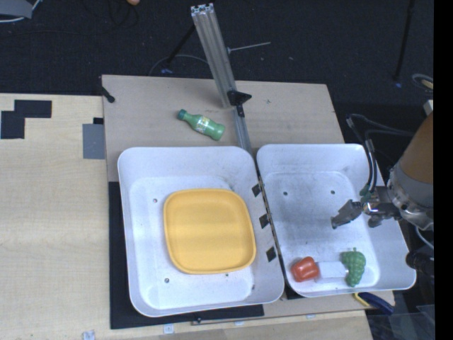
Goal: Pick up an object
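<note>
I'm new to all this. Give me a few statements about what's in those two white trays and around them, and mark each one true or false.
1. A yellow plate lies in the left bin. True.
2. The green bottle stands upright inside the right bin. False: it lies on its side on the bench, behind the bins.
3. A red pepper and a green broccoli lie in the right bin. True.
4. The hand holds the red pepper. False: the pepper lies on the bin floor, apart from it.

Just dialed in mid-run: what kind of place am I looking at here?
Probably a robotics lab's pick-test bench: two shallow white bins side by side, toy food such as a red pepper and broccoli, and the claw hovering above the right bin.
</note>
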